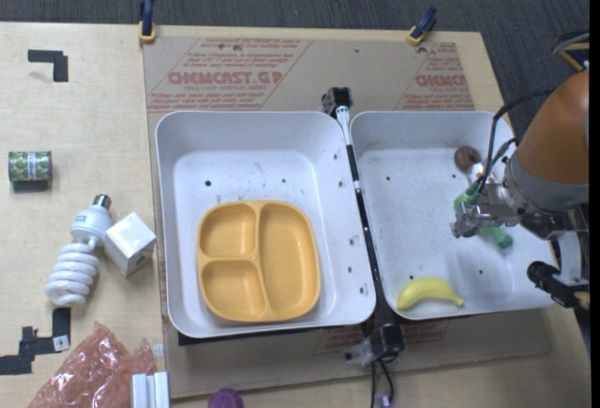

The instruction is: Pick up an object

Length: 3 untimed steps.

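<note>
Pink mesh bag (89,364) on tan bench (75,125)

Both white bins (178,162) look like smooth, slightly glossy plastic, scuffed with dark specks. The yellow divided tray (259,260) is matt plastic. The banana (429,294) has a smooth, waxy skin. The table (84,129) looks like pale matt wood, with printed brown cardboard (230,68), possibly paper-faced, under the bins.

Lab: clamped bench (84,162), two white bins (173,172).
</note>
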{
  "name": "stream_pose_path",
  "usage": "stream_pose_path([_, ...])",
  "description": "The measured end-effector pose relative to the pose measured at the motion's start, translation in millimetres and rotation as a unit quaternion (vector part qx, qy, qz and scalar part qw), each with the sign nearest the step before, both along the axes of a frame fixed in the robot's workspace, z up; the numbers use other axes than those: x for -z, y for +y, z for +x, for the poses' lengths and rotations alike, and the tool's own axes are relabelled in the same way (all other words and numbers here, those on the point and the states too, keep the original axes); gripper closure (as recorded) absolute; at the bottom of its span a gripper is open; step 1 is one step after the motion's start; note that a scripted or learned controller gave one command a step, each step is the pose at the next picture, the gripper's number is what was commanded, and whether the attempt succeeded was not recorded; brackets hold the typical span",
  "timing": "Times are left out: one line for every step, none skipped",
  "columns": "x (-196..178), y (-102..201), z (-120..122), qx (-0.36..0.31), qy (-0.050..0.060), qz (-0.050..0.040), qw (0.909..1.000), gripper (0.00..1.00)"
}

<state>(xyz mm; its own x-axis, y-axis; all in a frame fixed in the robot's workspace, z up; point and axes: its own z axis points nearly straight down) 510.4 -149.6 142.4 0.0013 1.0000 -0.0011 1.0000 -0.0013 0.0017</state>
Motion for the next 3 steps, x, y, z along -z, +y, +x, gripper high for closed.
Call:
stream_pose_path([-14.0,-73.0,20.0,-0.001,0.0,-0.0004,1.0,1.0])
stream_pose_path([-56.8,-7.8,27.5,-0.001,0.0,0.0,1.0,1.0])
stream_pose_path([-56.8,-7.9,27.5,-0.001,0.0,-0.0001,1.0,0.0])
